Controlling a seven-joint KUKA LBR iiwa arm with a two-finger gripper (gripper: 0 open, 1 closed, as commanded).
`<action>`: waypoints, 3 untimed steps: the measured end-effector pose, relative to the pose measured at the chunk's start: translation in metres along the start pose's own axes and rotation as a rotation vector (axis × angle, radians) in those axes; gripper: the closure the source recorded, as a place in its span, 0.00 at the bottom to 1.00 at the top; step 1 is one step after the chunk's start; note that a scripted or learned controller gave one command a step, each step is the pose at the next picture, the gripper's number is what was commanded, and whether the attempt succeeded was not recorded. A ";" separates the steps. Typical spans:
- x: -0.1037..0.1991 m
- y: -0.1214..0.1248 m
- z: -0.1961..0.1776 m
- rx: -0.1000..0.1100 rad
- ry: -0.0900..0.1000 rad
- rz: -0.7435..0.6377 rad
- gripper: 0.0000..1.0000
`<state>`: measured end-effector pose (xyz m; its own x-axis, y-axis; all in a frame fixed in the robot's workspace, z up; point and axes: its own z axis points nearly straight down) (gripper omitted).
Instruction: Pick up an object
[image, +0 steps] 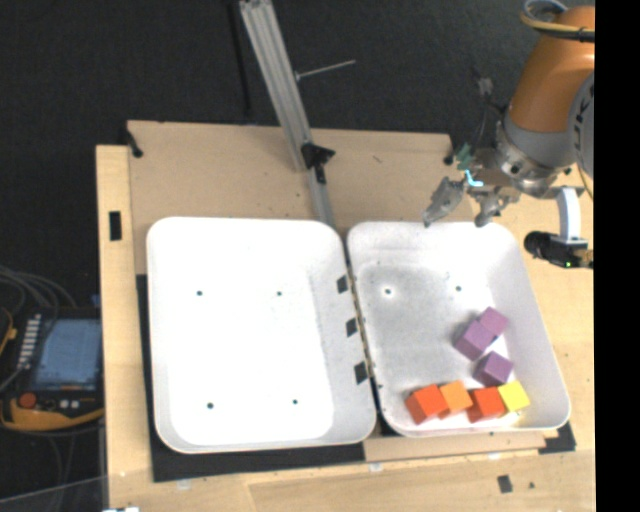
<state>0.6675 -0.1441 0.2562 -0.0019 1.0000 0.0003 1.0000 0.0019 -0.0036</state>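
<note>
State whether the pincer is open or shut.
Open: the pincer hangs over the right bin's far rim, its two fingers spread apart with nothing between them.

The wooden bench (115, 330) bears two white bins (side by side): left (165, 330), right (535, 310).

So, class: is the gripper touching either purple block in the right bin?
Apart. The camera view shows the gripper over the right bin's far rim, with bare bin floor between it and the purple blocks near the front.
</note>
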 end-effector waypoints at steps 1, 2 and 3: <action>-0.001 0.001 -0.003 -0.004 -0.003 -0.002 0.00; -0.003 -0.001 0.060 0.001 -0.003 0.002 0.00; -0.005 0.000 0.123 0.001 -0.003 0.003 0.00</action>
<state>0.6669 -0.1492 0.1332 0.0012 1.0000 -0.0022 1.0000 -0.0013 -0.0043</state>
